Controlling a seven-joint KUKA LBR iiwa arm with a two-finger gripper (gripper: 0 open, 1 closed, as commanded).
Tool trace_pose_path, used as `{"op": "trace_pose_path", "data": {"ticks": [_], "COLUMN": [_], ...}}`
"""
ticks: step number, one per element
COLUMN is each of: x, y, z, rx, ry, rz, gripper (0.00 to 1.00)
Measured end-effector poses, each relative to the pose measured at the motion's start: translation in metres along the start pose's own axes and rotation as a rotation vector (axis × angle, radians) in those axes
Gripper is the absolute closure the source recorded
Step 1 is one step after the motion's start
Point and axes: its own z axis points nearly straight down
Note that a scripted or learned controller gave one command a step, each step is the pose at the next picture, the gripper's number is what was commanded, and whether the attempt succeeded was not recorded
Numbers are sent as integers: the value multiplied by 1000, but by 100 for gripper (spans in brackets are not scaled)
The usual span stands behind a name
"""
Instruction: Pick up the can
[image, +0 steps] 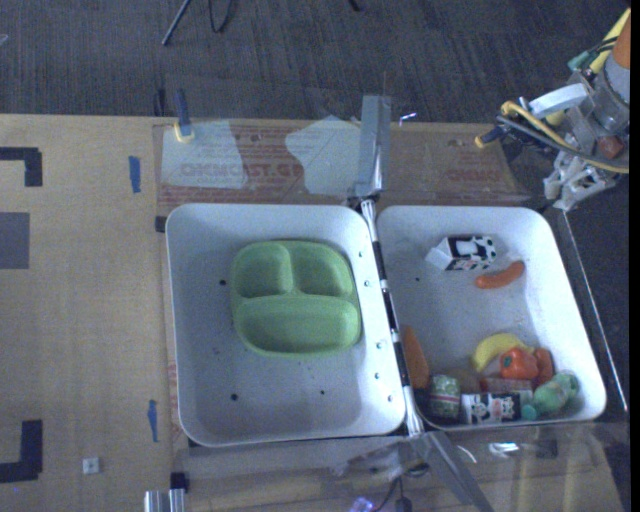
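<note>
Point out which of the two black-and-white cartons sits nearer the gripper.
The black-and-white carton at the right bin's top is nearer the gripper. The other black-and-white carton lies at the bottom edge, among the can and toy fruit.

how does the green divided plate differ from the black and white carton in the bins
The green divided plate lies in the left bin; the black and white carton lies in the right bin. The plate is much larger and one plain colour, while the carton is small and patched black on white. The plate sits flat and open upward; the carton lies tipped on its side. Both sit apart from the gripper.
</note>
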Motion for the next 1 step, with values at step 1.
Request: {"op": "trace_pose_path", "data": {"ticks": [1], "x": [26], "y": [-45], "z": [-111], "rx": [0], "ry": [3], "rz": [75], "gripper": [100]}}
